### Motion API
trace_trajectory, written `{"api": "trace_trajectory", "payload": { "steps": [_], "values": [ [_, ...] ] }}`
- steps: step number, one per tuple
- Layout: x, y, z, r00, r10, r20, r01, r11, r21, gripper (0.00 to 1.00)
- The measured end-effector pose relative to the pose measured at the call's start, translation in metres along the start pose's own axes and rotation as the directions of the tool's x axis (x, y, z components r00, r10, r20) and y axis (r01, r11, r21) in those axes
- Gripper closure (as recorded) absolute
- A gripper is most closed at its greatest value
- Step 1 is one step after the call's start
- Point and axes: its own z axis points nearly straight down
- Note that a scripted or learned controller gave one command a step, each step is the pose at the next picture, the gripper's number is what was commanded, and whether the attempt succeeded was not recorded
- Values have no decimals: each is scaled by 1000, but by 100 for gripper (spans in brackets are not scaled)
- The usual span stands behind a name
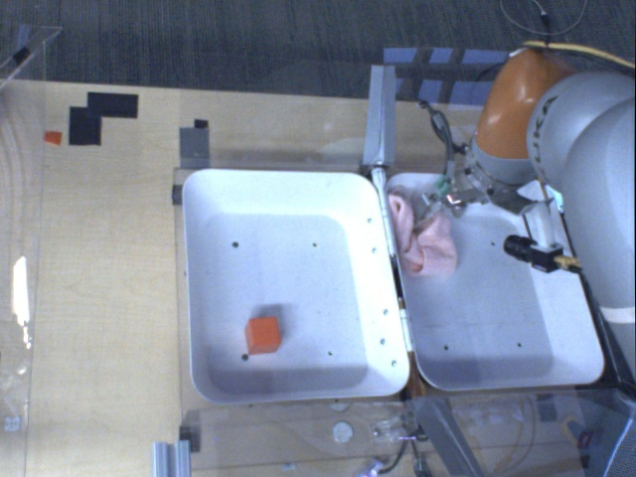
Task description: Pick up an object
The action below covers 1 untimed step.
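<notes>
A crumpled pink cloth (424,240) lies in the right bin (517,351), against its left wall near the far corner. My gripper (443,203) is low over the cloth's upper right edge, right at the fabric. The grey wrist and orange band hide how it meets the cloth. A small orange block (263,334) rests in the left bin (288,207), near its front left corner.
The divider between the two bins (394,266) runs just left of the cloth. A metal upright (379,117) stands behind the bins. The arm's bulk (586,157) covers the right bin's far right corner. Black markers (99,115) sit on the bench at far left.
</notes>
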Motion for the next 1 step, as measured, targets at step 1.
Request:
{"api": "trace_trajectory", "payload": {
  "steps": [1],
  "values": [
    [-1,4,-14,1000,-6,10,6,1000,-15,100]
  ]
}}
